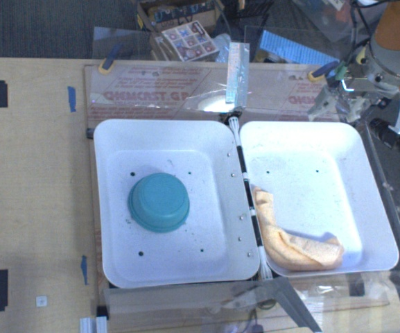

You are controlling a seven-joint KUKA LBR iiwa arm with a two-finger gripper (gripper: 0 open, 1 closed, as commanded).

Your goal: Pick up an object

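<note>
A teal round bowl lies upside down in the middle of the left bin. A curved tan, soft-looking object rests along the near left corner of the right bin. My gripper hangs beyond the far rim of the right bin, near its back right corner and well away from both objects. Its fingers are spread open with nothing between them. The orange band of the arm shows above it at the top right.
A clear plastic sheet and a small upright strip stand behind the bins. Boxes and cables clutter the floor beyond. The tan bench top stretches to the left.
</note>
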